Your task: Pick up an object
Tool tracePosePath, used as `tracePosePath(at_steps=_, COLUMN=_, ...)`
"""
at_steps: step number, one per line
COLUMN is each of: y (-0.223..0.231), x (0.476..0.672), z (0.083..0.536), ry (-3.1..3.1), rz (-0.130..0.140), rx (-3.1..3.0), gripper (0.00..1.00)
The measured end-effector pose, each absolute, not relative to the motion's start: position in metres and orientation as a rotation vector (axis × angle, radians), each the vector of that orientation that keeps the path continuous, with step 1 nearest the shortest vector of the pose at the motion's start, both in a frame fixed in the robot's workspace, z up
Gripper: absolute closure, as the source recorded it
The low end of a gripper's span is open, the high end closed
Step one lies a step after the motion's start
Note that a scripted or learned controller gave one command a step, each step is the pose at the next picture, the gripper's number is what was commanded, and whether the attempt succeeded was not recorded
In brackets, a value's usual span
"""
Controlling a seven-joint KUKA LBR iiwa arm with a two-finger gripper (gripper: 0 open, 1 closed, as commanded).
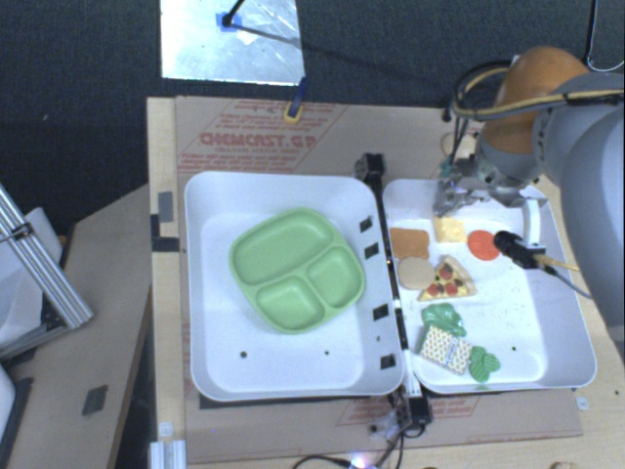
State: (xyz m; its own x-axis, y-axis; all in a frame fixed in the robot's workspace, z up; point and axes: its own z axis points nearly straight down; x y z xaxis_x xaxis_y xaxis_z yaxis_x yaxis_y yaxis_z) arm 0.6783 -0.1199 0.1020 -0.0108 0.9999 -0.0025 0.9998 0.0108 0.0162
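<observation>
Fingers on the gripper (pixel 451 200) blur together against the white bin, so I cannot tell whether they are spread or closed, and nothing can be seen held between them. They hang at the far end of the right bin (pixel 566 350), just above a pale yellow cheese square (pixel 449 230), which looks like the thing being gone after. By my reading this is the reach-and-descend step: the next move calls for settling straight down over the cheese and closing on its thin edges, a hard grip on something so flat. Nearby lie a tan toast slice (pixel 410 241), a red disc (pixel 482 245), a round biscuit (pixel 414 273), a pizza wedge (pixel 448 279), leafy greens (pixel 441 316) and a checked cracker (pixel 446 349), all matte, toy-like food. The left bin (pixel 210 360) holds a smooth green three-section plate (pixel 297 270).
</observation>
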Motion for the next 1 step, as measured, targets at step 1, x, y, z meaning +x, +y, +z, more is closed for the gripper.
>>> tracePosePath(at_steps=1, y=-0.1212, x=0.6787, z=0.1679, ry=2.222, rz=0.009, rx=2.21, gripper=1.0)
